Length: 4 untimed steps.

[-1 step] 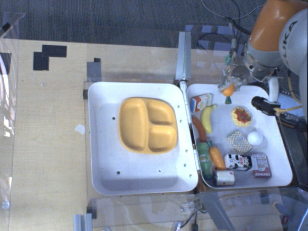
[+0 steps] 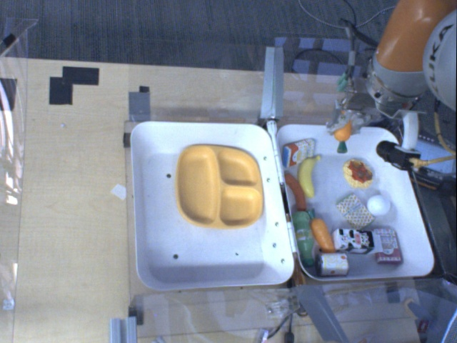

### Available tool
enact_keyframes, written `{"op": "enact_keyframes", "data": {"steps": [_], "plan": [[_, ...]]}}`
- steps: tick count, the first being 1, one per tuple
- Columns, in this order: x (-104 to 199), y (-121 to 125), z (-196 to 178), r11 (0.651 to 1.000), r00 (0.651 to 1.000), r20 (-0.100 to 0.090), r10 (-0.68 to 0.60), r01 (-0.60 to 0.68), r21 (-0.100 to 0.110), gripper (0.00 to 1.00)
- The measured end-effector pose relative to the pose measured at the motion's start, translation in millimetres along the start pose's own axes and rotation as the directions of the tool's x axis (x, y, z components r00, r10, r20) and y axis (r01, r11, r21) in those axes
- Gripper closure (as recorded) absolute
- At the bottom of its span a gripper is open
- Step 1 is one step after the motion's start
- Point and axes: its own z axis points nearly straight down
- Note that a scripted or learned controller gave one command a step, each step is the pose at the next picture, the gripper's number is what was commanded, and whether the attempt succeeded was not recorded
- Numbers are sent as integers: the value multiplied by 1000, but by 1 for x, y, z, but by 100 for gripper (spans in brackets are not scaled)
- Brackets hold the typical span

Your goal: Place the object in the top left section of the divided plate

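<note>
Claw hung over right bin's far edge, pinching small orange carrot | carrot light, stiff, slick; grip mid-body | yellow plate waited in left bin.

Bench: we see light wood top carrying two white bins side by side.
Left bin and right bin sit touching along a metal divider rail; black tape marks lie near the far-left corner.

Single fixed camera above bench, slanted down over both bins.
</note>
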Motion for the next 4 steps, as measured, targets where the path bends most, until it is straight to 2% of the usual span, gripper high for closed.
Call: {"op": "enact_keyframes", "data": {"steps": [1, 2, 3, 4], "plan": [[85, 14, 28, 949, 949, -2, -316, 316, 2, 100], [143, 9, 62, 929, 929, -3, -371, 371, 3, 100], [143, 10, 62, 929, 929, -3, -370, 370, 3, 0], [144, 11, 50, 928, 928, -2, -373, 373, -5, 100]]}}
